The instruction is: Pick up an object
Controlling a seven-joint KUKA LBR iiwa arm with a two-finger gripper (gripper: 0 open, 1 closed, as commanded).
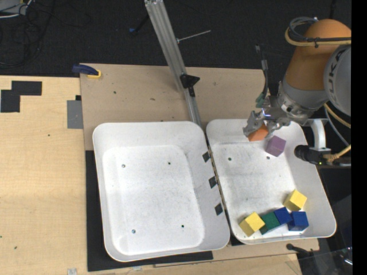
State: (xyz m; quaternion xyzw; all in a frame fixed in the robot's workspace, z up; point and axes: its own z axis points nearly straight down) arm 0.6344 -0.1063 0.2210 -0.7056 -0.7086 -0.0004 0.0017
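Note:
My gripper (257, 123) hangs over the back of the right bin (321, 182), near its far rim. An orange block (258, 134) sits right at the gripper's tip, its upper part covered by the gripper. I cannot tell whether the block is gripped or lies on the bin floor. A purple block (276, 146) lies just to the right of it. At the bin's front right corner several blocks are bunched together: a yellow one (296, 200), a second yellow one (251, 223), a green one (269, 221) and blue ones (291, 217).
The left bin (114, 148) stands beside the right one, with black clips (213, 181) along the seam. A slanted metal rail (170, 44) rises behind the bins. A black fitting with a white cable (312, 152) projects over the right bin's right rim.

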